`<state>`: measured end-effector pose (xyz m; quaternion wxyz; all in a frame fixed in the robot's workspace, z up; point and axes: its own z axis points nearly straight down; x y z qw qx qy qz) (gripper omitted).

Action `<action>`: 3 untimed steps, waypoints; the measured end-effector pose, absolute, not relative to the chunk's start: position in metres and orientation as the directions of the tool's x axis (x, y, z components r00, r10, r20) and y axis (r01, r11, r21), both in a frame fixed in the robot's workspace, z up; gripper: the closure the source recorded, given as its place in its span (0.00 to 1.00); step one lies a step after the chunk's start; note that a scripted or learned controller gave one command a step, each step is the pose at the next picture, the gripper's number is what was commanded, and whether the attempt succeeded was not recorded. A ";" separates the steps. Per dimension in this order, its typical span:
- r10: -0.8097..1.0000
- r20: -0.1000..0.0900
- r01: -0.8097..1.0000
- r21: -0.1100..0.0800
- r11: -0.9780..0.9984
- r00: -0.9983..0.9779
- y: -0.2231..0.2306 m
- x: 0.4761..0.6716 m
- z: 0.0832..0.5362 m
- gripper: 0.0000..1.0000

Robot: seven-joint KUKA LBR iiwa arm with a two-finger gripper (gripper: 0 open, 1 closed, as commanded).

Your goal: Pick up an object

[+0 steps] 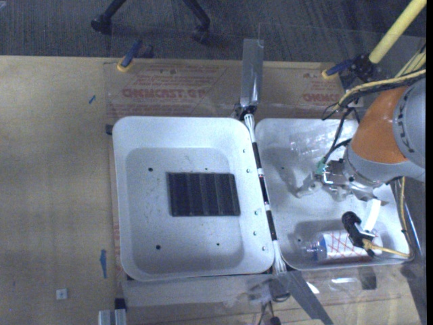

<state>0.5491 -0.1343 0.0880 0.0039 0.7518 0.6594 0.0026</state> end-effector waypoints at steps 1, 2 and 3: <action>1.000 0.008 1.000 0.004 -0.020 0.020 -0.209 0.576 0.089 0.00; 1.000 -0.002 1.000 0.002 0.009 -0.009 -0.206 0.621 0.166 0.00; 1.000 -0.005 1.000 0.005 0.013 -0.013 -0.205 0.623 0.177 1.00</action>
